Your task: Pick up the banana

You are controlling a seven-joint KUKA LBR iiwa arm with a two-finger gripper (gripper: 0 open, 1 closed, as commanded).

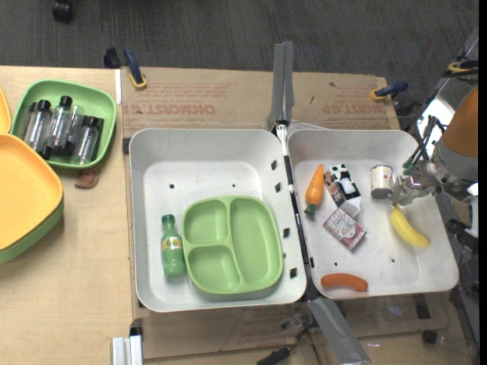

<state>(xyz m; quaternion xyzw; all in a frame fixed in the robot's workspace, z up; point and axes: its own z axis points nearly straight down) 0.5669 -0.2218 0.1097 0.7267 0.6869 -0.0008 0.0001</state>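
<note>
The yellow banana (409,230) lies in the right bin (437,276), near its right wall, slanting from upper left to lower right. My gripper (402,193) hangs at the end of the grey arm with the orange band, just above the banana's upper end and right of a small white cup (380,181). I see nothing held in it.
The right bin also holds a carrot (314,186), a black-and-white item (342,184), a pink packet (344,228) and a red sausage (344,283). In the left bin (152,158) are a green divided plate (232,245) and a green bottle (173,247). A green tray of bottles (65,124) and yellow plates (23,200) sit at the far left.
</note>
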